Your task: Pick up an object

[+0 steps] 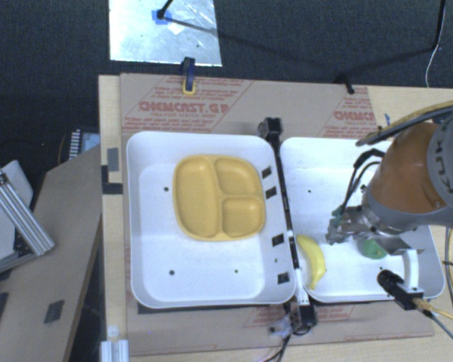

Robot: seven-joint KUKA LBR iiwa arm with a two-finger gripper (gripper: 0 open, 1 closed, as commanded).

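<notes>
White plastic bins, two, side by side on a brown board. Left bin: holds a yellow divided plate, three compartments, lying flat near the bin's centre. Right bin: holds a banana at approx. 7 o'clock of the bin, close beside the central divider, curving toward the near wall; a small green object lies at approx. 4 o'clock of the bin, partly hidden under the arm. Arm (grey w/ orange band) enters from 3 o'clock and hangs over the right bin; gripper sits between banana and green object, at approx. 2 o'clock from the banana and 9 o'clock from the green object. End-effector state: cannot tell, since the wrist body screens its tips. Nothing is seen pinched.

Step in hand (judged): descent onto a target in the right bin, prob. banana or green object. To do it well: centre over the banana's thick mid-section, not the tapered end; align the closing axis across its short width; keep clear of the divider at 9 o'clock, which leaves little room on that side. Green object: small, likely rounded, may roll away if nudged off-centre. Verify hold before lifting.
</notes>
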